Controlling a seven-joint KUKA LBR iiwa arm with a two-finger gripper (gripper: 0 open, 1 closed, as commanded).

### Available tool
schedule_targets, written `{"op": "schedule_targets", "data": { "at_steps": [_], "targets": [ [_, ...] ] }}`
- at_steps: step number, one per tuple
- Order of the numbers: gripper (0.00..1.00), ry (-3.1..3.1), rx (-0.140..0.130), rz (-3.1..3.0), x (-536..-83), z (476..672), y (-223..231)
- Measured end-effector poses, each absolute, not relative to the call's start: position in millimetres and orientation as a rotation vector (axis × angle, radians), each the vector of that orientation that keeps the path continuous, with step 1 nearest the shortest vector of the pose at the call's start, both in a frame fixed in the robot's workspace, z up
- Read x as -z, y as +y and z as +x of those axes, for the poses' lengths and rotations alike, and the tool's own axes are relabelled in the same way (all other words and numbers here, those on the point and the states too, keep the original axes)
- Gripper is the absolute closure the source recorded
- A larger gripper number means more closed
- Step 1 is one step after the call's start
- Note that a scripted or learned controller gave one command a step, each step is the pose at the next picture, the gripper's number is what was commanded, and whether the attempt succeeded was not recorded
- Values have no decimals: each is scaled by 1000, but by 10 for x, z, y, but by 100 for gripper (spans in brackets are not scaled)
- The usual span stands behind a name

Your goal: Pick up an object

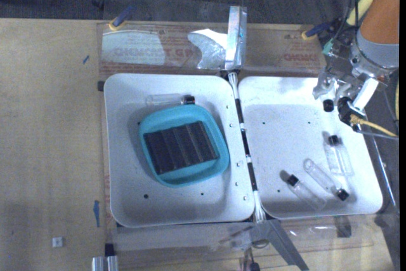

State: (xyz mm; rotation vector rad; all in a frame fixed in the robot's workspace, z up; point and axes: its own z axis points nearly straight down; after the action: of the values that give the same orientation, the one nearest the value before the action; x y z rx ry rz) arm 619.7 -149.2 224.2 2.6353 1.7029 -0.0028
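Three vials [320,176] in right bin [279,111], blue tray [181,112], vial [166,99] in left bin [120,136]

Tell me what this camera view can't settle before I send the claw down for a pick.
- Claw, camera view: small and blurred over the right bin; its height above the bin cannot be told.
- Three clear vials: the glass fades into the white floor, and whether the lower two touch is unclear.
- Arm: cut off by the frame's edge.
- Blue tray: hides the floor of the left bin beneath it.
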Motion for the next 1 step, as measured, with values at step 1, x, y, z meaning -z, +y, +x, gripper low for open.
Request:
{"op": "schedule_targets", "data": {
  "at_steps": [1],
  "targets": [
    [100, 1366, 2, 2828, -2210, 6339, -904]
  ]
}}
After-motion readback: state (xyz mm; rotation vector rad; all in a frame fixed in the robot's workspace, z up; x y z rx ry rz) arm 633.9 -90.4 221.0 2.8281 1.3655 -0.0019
